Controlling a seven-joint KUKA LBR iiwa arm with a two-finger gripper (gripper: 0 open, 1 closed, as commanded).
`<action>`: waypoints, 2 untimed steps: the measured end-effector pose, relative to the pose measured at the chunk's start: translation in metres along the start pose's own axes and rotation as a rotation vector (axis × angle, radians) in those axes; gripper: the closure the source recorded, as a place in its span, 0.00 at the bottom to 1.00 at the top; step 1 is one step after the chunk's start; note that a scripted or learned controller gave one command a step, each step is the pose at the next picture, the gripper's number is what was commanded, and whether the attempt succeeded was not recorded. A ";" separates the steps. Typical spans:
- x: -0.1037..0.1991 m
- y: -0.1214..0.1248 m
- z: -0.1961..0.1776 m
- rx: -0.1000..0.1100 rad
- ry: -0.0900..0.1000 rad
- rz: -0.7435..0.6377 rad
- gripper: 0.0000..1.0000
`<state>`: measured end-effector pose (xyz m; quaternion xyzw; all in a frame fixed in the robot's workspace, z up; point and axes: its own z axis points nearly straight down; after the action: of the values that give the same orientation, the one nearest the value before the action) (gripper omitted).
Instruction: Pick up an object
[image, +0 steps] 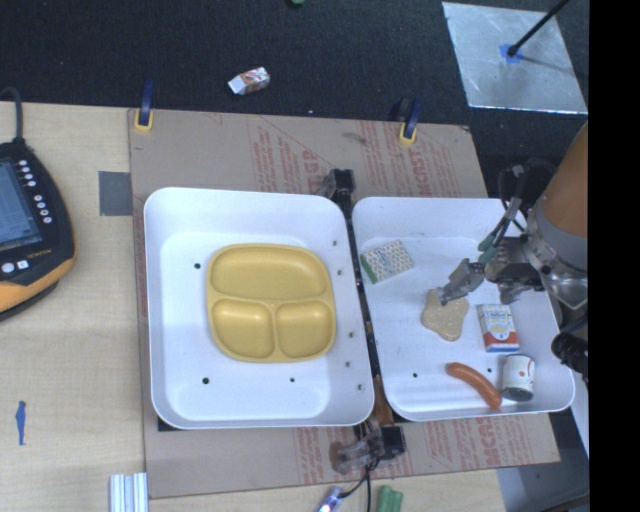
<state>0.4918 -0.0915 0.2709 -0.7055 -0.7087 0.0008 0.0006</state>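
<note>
The right bin (420, 225) holds several small objects. A tan, flat piece like a cookie (445, 319) lies near its middle. To the right of it is a small red and white carton (497, 327). An orange sausage (473, 385) and a little white can (517, 377) lie by the front wall, and a green and white packet (387, 261) lies at the bin's left. My gripper (485, 285) hangs over the bin, just above and to the right of the cookie. It is open, with one finger (457, 283) near the cookie's top edge and nothing between the fingers.
The left bin (175, 300) holds a yellow divided plate (270, 300). A teach pendant (25, 235) lies on the bench at far left. Blue clamps (145, 110) pin the cardboard sheet at the back. The grey arm (560, 230) comes in over the right bin's right wall.
</note>
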 end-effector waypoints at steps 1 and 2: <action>-0.033 0.061 0.153 0.004 -0.001 0.000 0.00; -0.036 0.069 0.178 0.002 -0.001 -0.001 0.00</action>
<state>0.5611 -0.1271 0.0929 -0.7052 -0.7090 0.0016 0.0011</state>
